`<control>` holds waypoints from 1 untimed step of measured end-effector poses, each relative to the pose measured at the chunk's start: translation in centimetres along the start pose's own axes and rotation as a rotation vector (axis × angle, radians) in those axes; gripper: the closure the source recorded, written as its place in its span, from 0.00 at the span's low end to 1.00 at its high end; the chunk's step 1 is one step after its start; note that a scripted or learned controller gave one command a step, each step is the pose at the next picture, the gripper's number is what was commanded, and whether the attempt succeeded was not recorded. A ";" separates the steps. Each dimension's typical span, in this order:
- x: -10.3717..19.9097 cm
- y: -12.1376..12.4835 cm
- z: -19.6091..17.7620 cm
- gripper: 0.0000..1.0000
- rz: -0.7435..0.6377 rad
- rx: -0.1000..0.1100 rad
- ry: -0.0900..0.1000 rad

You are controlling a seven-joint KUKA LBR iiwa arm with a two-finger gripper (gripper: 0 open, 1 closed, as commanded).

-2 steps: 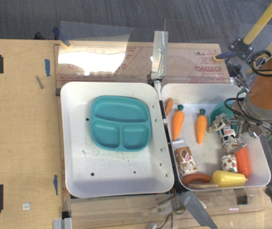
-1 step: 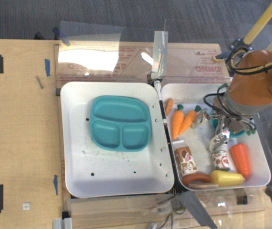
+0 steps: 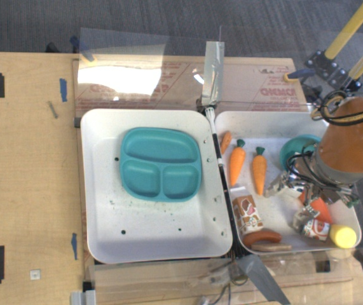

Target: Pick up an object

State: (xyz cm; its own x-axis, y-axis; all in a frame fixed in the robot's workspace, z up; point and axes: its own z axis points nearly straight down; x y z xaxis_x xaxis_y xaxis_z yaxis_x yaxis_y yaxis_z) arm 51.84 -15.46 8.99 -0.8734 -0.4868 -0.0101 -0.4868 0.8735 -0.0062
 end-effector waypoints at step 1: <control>-7.2 2.5 0.0 0.00 -0.105 0.002 -0.005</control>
State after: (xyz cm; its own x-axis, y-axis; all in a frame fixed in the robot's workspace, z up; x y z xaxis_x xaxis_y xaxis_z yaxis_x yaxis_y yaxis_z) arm 56.94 -9.77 9.04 -0.8174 -0.5759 -0.0148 -0.5758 0.8175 -0.0091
